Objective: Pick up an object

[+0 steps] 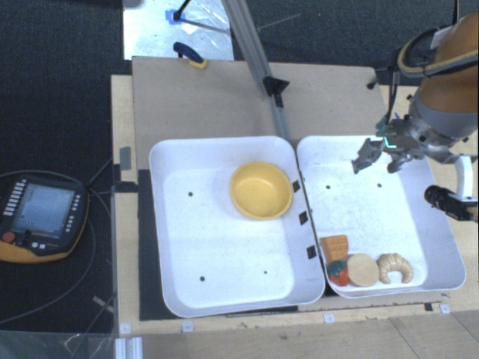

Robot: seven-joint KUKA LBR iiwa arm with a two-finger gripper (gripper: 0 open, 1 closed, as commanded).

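The arm (449,73) runs off the right edge, so only its orange band and grey wrist show, and the gripper (382,155) is too small and blurred to tell how its fingers stand. In the right bin (441,223), the red item (339,272) is partly covered by the orange block (334,247) and the round biscuit (363,269), so its shape stays unclear. The metal pole (251,36) is cut off at the top edge

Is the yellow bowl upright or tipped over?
Upright: the yellow bowl in the left bin shows its open inside and full round rim.
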